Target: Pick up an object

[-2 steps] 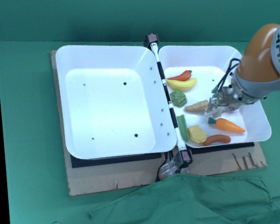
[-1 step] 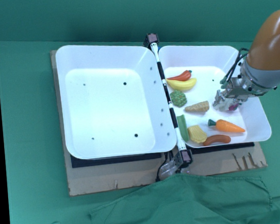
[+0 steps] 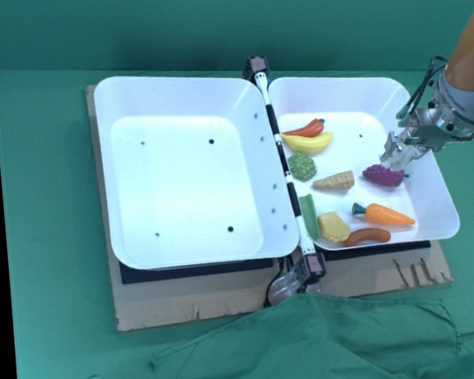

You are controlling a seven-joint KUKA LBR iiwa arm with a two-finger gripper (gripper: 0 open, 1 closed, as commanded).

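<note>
Green cloth covers the bench, with two white bins side by side on cardboard. Toy food lies in the right bin (image 3: 416, 119) — red chili (image 3: 305, 128), banana (image 3: 309, 143), green grapes (image 3: 302, 167), carrot (image 3: 385, 214), sausage (image 3: 366, 236). A purple grape bunch (image 3: 382, 175) sits near the right wall, the gripper (image 3: 396, 155) directly above, touching or nearly so; whether it grasps anything, I cannot tell.
</note>
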